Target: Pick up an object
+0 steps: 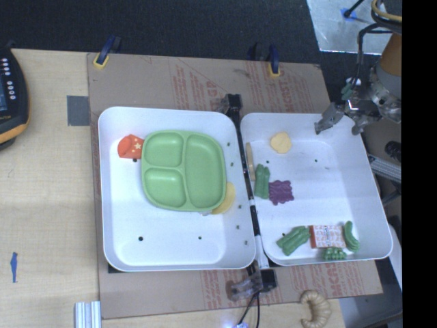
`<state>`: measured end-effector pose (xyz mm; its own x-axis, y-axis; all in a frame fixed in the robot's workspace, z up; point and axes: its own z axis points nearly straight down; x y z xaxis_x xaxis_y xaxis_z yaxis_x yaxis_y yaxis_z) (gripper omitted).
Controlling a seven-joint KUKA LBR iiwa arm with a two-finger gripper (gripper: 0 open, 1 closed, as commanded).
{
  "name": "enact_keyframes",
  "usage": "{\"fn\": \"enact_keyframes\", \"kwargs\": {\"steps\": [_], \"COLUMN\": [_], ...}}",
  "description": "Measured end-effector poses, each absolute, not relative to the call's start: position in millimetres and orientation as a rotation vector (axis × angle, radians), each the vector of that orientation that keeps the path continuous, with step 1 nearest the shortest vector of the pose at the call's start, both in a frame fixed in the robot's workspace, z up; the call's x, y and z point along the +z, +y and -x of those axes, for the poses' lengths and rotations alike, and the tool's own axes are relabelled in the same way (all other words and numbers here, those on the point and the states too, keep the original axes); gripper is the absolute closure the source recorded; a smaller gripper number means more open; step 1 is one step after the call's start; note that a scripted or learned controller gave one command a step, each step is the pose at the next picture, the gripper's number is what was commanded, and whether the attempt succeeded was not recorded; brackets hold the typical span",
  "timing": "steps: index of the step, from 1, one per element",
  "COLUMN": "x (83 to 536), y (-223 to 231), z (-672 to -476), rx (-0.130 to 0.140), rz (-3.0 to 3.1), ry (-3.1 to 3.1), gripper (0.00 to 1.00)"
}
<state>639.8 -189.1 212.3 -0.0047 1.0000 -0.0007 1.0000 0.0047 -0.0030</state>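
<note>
My gripper (343, 121) hangs over the far right corner of the right bin (369, 183), its fingers spread open with nothing between them. Below and left of it, a pale yellow round piece (280, 142) lies on the bin floor. Nearer the middle are a green vegetable (261, 181) and a purple bunch of grapes (280, 191). Along the front edge lie green pea pods (293, 240), a red and white packet (326, 236), a green pickle (351, 236) and a small green piece (334, 254).
The left bin (123, 238) holds a green divided plate (184, 169), a red piece with a star (130, 146) and a yellow piece (227, 198) half under the plate. A black pendant (10, 94) lies at far left. A tan curled thing (315, 308) sits in front of the bins.
</note>
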Motion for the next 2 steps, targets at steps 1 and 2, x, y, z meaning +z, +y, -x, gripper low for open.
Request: {"fn": "enact_keyframes", "kwargs": {"steps": [1,2], "x": [107.8,90.5], "y": [-135.2,-109.9], "z": [-589.2,-555.3], "rx": [0.012,0.008], "rz": [2.203,2.211], "ry": [-2.222,-2.220], "gripper": [0.00,0.00]}}
